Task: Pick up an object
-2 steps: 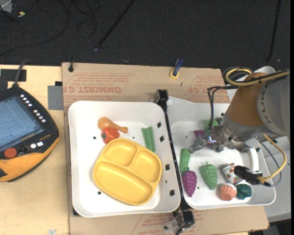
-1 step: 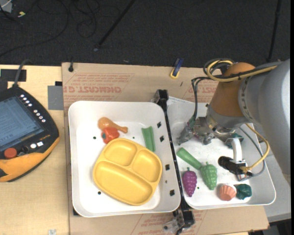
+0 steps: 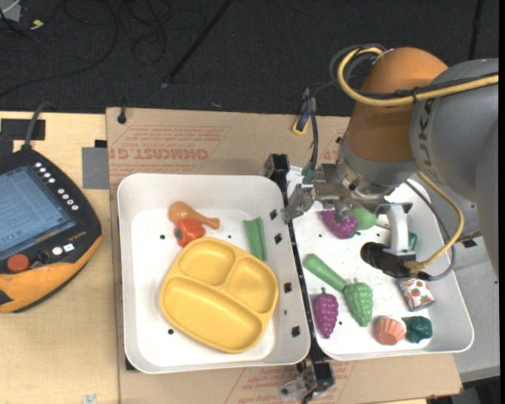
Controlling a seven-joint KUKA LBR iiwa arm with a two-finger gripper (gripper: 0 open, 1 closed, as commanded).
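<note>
The grey arm comes in from three o'clock and bends down toward the middle of the view, its orange band sitting just above the wrist at about one o'clock. A yellow cable loops around the band's top. The gripper hangs beneath the wrist, pointing down toward six o'clock.
</note>
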